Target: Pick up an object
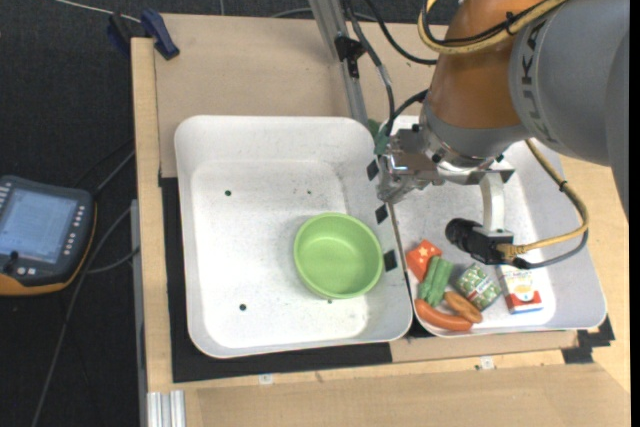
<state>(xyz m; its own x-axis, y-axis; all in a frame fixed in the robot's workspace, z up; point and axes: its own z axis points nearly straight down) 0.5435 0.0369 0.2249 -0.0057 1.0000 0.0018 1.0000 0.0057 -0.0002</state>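
Green bowl [338, 255] sits upright in the left bin [230, 215], mouth facing up, toward that bin's near right corner. It is round, so it has no long axis to speak of.

In the right bin [568, 250] a small heap lies at the near left corner. A red block [423, 257] is at the top of the heap. A green pod [435, 281] runs from the block toward the near edge. An orange-red piece [446, 317] lies across the pod's lower end, its long axis roughly left to right. A green-and-white packet [479, 287] and a white carton [522, 294] lie just to the right.

The gripper [392, 177] hangs above the wall where the two bins meet, beyond the heap and to the right of the bowl. Nothing shows in its grasp, and at this angle I cannot tell whether it is released or clenched.
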